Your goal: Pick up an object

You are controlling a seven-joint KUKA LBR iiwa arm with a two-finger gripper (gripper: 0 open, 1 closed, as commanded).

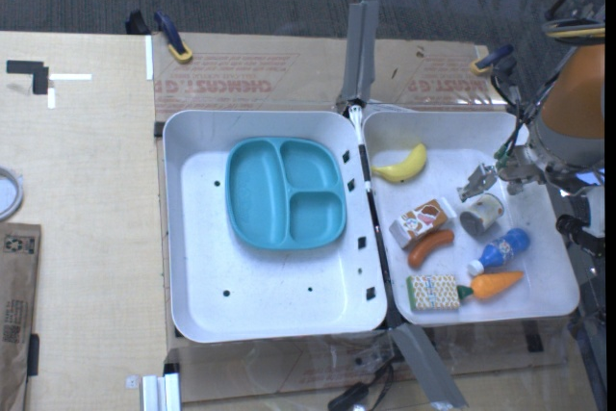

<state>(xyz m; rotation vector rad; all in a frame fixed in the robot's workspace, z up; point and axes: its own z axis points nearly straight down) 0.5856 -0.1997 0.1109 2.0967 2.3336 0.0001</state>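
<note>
The right bin holds several objects. A yellow banana lies at its back left. A small carton and a brown sausage sit near the middle. A grey can lies on its side, with a blue bottle and an orange carrot in front of it. A speckled box rests at the front left. My gripper hangs just behind and above the grey can, with nothing visibly held.
The left bin carries a teal divided plate. A raised divider separates the two bins. The arm's orange band and cables stand over the right bin's back right corner. Clamps grip the cardboard at the back.
</note>
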